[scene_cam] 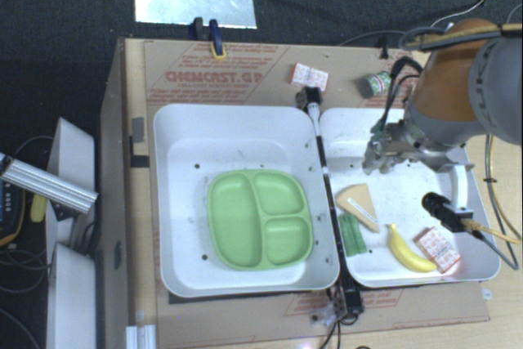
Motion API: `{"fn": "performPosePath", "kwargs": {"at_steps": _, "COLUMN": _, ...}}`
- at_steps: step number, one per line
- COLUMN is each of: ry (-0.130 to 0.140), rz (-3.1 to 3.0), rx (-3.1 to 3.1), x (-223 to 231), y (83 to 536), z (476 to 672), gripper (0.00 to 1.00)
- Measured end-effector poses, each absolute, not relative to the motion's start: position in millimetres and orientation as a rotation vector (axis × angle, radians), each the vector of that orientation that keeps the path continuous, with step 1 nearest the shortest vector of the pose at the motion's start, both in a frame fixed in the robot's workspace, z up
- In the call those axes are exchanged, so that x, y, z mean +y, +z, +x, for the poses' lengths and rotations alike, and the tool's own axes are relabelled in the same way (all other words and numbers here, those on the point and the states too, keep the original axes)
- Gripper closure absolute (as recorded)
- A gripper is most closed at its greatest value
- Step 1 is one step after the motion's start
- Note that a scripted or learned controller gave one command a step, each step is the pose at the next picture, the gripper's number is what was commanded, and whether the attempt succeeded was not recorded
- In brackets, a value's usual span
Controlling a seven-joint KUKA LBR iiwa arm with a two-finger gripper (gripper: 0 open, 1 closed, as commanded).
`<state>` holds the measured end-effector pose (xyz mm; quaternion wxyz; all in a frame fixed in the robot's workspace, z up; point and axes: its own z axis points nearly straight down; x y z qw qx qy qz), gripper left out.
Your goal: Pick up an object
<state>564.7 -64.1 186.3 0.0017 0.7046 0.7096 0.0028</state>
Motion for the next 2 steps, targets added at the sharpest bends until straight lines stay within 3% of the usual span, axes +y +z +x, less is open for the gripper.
{"fn": "performPosePath", "kwargs": {"at_steps": 1, "ry": 0.001, "rz": 2.218, "rx": 2.22, "x": -139.3, "y": 192.6, "z": 600.3, "gripper": 1.0}}
{"fn": "performPosePath", "kwargs": {"at_steps": 2, "ry": 0.001, "rz": 2.216, "rx": 2.223, "x": -138.3, "y": 192.4, "z": 600.4, "gripper": 0.0}}
